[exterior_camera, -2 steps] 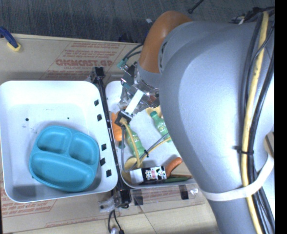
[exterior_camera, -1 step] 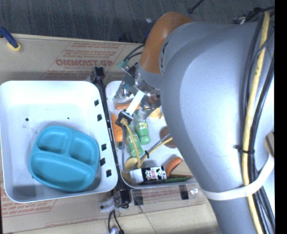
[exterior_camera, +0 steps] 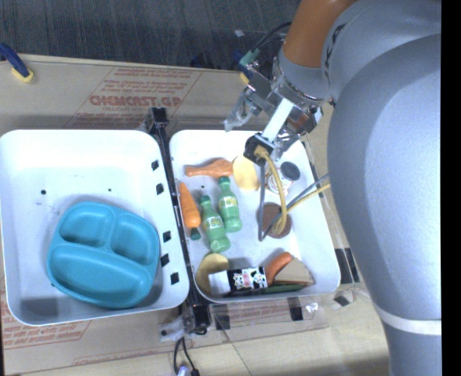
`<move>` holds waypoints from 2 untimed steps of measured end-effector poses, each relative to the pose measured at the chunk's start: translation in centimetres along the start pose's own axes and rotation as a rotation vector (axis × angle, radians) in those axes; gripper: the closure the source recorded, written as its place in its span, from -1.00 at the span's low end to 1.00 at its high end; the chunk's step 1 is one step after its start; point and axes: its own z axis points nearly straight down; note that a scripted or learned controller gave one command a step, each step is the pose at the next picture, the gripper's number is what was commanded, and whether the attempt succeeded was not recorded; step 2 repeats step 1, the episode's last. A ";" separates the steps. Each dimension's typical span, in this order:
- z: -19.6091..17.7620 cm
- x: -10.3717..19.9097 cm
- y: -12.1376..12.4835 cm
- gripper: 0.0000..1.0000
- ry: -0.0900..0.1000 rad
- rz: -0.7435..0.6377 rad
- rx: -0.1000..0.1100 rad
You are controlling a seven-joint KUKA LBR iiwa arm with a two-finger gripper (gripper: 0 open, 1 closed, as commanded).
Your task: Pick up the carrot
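Note:
The carrot (exterior_camera: pixel 189 207) is a short orange piece lying lengthwise against the left wall of the right bin (exterior_camera: pixel 318 210). My gripper (exterior_camera: pixel 246 131) hangs over that bin's far edge, up and to the right of the carrot and well apart from it. Its fingers stand open, with nothing between them. A yellow cable loops down from the wrist over the bin's middle.
Beside the carrot stand two green bottles (exterior_camera: pixel 215 224). An orange drumstick (exterior_camera: pixel 211 167) and a pale yellow fruit (exterior_camera: pixel 246 172) lie below the gripper. A brown piece (exterior_camera: pixel 274 221), a black-and-white carton (exterior_camera: pixel 246 279) and a bread wedge (exterior_camera: pixel 292 271) fill the near side. The left bin holds a blue divided plate (exterior_camera: pixel 103 254).

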 end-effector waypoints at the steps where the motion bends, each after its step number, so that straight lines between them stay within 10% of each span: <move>1: 11.5 6.1 -7.0 -1.00 -0.010 -0.051 0.015; 2: 11.5 6.1 -7.0 -1.00 -0.010 -0.051 0.015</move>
